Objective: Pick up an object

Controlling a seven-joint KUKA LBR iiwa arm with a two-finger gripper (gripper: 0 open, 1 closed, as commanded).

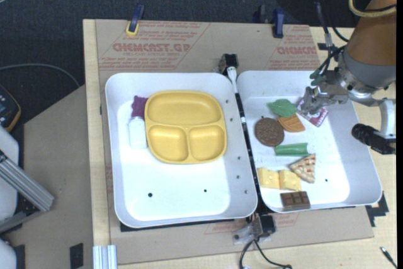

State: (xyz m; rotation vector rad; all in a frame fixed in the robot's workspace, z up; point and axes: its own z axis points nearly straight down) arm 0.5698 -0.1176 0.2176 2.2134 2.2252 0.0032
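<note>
Gripper (pixel 313 99) down low inside the right bin (pixel 352 154), at the end of the grey arm (pixel 371 53). Cannot tell from up here if open or shut. Nothing seen held in it.

Right under the tip: a small pink and white packet (pixel 318 115). Touching it or just above it, hard to say which. Looks like the best thing to pick, being the closest.

How to do it well:
- Line up over the middle of the packet, not its edge.
- Go down slowly near the bin floor. Looks flat and thin, so likely to slip away.
- Squeeze softly, then lift straight up.
- Look for the packet in the grip before going anywhere else.

Mind the neighbours. Just beside the gripper, on the side away from the arm: a green leafy piece (pixel 281 107) and an orange piece (pixel 292 123), close together. Try not to bump them. A little further that way: a round brown cookie (pixel 269 131).

Further out, toward the front of the bin: a green stick (pixel 291 149), a pizza slice (pixel 304 168), yellow cheese squares (pixel 279 179) and a chocolate bar (pixel 295 200).

Well away, in the left bin (pixel 182 198): a yellow tray (pixel 186 126) with three parts. Leave all of that alone.
</note>
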